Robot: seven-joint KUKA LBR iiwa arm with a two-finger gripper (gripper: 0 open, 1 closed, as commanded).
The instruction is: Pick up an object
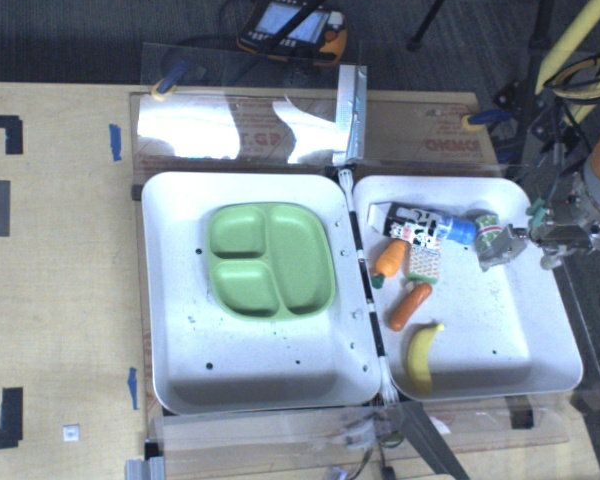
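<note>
The right white bin (pixel 500 353) holds several objects along its left side. A black box (pixel 410 220) lies at the back, with a blue bottle (pixel 458 231) beside it. In front of them are a stubby orange carrot (pixel 389 258), a dotted packet (pixel 425 264), a longer red-orange carrot (pixel 409 305) and a yellow banana (pixel 421 352). My gripper (pixel 497 247) reaches in over the bin's right rim and hangs low just right of the bottle's green-and-white end (pixel 486 225). Nothing can be made out in its grasp.
The left white bin (pixel 170 298) bears a green divided plate (pixel 270 258). A clear upright panel (pixel 352 113) stands behind the bins. Cables and stands crowd the floor at the back right. The right bin's floor is bare white on its right half.
</note>
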